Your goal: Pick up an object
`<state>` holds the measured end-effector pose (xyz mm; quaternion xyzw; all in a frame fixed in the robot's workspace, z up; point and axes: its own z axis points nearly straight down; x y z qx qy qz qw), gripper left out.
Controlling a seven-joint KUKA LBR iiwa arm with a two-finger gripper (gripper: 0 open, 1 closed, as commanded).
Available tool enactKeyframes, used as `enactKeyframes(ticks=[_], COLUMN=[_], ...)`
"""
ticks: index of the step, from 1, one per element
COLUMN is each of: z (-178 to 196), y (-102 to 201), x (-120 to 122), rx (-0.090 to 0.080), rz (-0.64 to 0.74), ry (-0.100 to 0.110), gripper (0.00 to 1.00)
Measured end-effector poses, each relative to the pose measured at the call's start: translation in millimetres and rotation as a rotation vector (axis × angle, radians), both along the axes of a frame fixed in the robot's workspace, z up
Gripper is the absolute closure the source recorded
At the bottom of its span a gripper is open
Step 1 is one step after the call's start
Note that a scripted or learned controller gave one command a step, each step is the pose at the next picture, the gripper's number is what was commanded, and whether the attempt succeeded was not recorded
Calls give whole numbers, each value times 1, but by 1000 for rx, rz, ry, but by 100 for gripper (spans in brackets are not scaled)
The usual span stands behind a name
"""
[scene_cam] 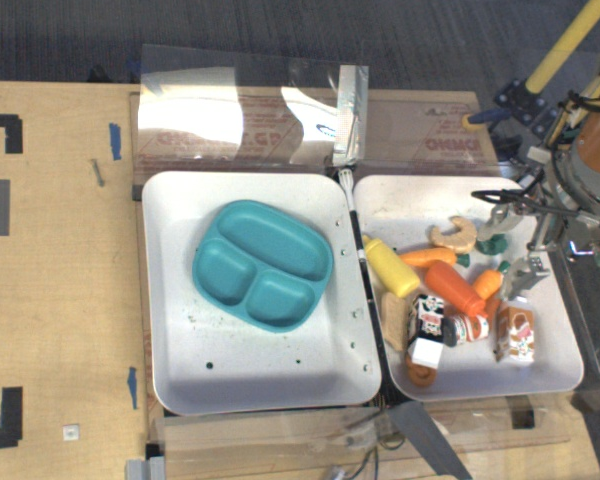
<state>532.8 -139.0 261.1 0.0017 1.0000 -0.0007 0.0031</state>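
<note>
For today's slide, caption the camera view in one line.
Teal three-compartment plastic plate in left white bin; toy foods crowd right white bin.

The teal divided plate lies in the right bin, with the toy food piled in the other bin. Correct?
Not quite. The camera view shows the teal divided plate lying in the left bin; the toy food is piled in the right bin.

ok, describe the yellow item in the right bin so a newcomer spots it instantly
Find the right bin, the one crowded with toy food. At its left edge, against the divider beside the left bin, lies a yellow bottle, slanted. It is the pile's only all-yellow piece; its neighbours are orange.
</note>
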Motion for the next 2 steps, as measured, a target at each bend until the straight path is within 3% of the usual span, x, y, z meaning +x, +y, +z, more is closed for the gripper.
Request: enactKeyframes(ticks=[1, 2], z=[-136, -168], y=[19, 34], x=[6, 22], rx=[1, -10], rz=[90, 181], ry=[-2, -3], gripper=[0, 0])
